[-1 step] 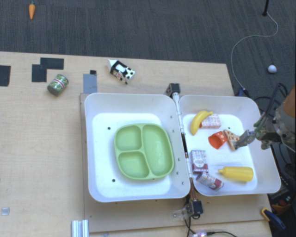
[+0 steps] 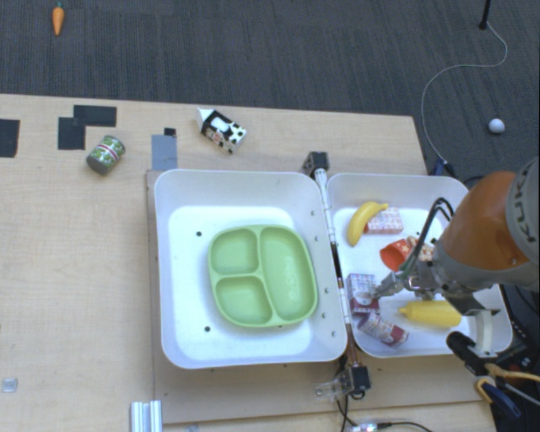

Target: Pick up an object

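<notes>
While the bench is seen from above, a small orange carrot toy (image 2: 57,19) is seen lying on the dark carpet at the far left, well apart from everything else. On the wooden bench top (image 2: 67,253), a green-labelled can (image 2: 105,155) is laid on its side near several dark squares, and a black-and-white cow toy (image 2: 222,130) is placed just behind the left bin (image 2: 181,278). That bin is occupied by a pale green divided plate (image 2: 262,275) with three compartments, set near its middle.

Across the divider, the right bin (image 2: 342,221) is crowded. A yellow banana (image 2: 364,219) is found at its back, just beside a pink-and-white packet (image 2: 386,223). A red object (image 2: 396,253) is partly covered by the arm. Two red-and-white wrapped packets (image 2: 371,310) are heaped at the bin's front left, and a yellow lemon-shaped object (image 2: 432,314) is lodged under the wrist.

The gripper (image 2: 381,289) is lowered among these items, close to the upper wrapped packet; whether its fingers are spread or closed cannot be told. Much of the bin's right side is hidden by the grey-and-orange arm (image 2: 489,228).
</notes>
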